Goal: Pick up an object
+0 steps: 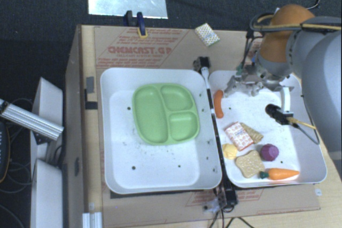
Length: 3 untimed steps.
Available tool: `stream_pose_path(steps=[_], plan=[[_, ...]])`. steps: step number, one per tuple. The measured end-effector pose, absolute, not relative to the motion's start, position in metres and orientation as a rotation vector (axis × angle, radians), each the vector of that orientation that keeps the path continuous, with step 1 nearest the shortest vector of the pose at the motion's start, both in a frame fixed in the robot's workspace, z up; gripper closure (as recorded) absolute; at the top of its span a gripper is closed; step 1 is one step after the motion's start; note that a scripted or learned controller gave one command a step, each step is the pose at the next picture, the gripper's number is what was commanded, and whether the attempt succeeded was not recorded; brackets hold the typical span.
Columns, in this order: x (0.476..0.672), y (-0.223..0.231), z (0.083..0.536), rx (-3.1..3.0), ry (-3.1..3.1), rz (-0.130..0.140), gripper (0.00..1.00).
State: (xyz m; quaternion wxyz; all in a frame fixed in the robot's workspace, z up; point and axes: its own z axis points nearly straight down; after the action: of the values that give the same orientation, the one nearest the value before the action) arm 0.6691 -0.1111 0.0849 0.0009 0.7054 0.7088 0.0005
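Hand (243, 84) above right bin; hot dog (218, 103) just beside, lower-left.

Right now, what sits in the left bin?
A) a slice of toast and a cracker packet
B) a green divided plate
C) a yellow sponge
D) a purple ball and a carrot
B. The green divided plate lies in the left bin, while the toy foods such as the carrot and toast lie in the right bin.
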Motion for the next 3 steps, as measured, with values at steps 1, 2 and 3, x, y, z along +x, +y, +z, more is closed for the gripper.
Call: stream_pose_path(steps=[1, 2, 3], plan=[[0.669, -0.109, 0.085, 2.215, 2.225, 0.001, 0.0], [0.669, -0.124, 0.085, 2.218, 2.221, 0.003, 0.0], [0.669, -0.122, 0.085, 2.216, 2.223, 0.002, 0.0]])
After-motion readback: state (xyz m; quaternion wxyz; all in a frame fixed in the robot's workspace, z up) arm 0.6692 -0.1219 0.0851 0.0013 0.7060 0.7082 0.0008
